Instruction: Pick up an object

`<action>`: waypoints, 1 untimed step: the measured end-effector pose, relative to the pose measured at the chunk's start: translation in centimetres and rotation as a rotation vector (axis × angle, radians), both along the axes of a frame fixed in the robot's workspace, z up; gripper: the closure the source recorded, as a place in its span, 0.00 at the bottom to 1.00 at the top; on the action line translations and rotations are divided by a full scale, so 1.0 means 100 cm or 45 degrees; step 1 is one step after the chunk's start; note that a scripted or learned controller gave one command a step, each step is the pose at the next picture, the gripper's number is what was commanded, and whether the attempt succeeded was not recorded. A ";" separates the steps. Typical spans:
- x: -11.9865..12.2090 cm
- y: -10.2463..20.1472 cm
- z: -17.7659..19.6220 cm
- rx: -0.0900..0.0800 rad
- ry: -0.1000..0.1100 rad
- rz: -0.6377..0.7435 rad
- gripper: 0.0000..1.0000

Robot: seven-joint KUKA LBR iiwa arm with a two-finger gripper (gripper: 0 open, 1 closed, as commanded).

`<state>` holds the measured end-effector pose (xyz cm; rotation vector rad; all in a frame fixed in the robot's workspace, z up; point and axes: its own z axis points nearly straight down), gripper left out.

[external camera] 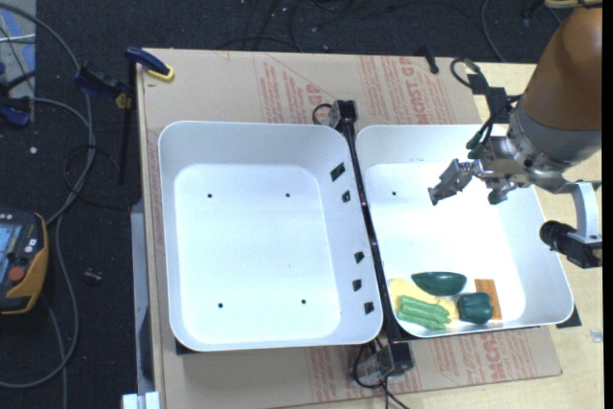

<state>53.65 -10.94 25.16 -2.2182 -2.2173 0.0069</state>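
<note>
Several small objects lie together at the near edge of the right bin (pixel 536 235): a dark green rounded piece (pixel 439 282), a light green ridged piece (pixel 422 311), a teal-green lump (pixel 474 306), a flat yellow piece (pixel 410 288) and a small orange-brown block (pixel 488 287). My gripper (pixel 471 187) hangs over the upper middle of the right bin, well back from that cluster. Its two dark fingers (pixel 445 189) are spread apart, open, with nothing between them.
The left bin (pixel 249 158) sits beside the right one, with a black divider strip (pixel 356 206) between them. Both rest on a cardboard sheet (pixel 287 81). Cables and a blue and yellow clamp (pixel 148 64) lie around the bench's far left corner.
</note>
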 end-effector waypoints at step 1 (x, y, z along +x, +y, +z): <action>0.001 0.000 0.003 0.000 -0.008 0.001 0.00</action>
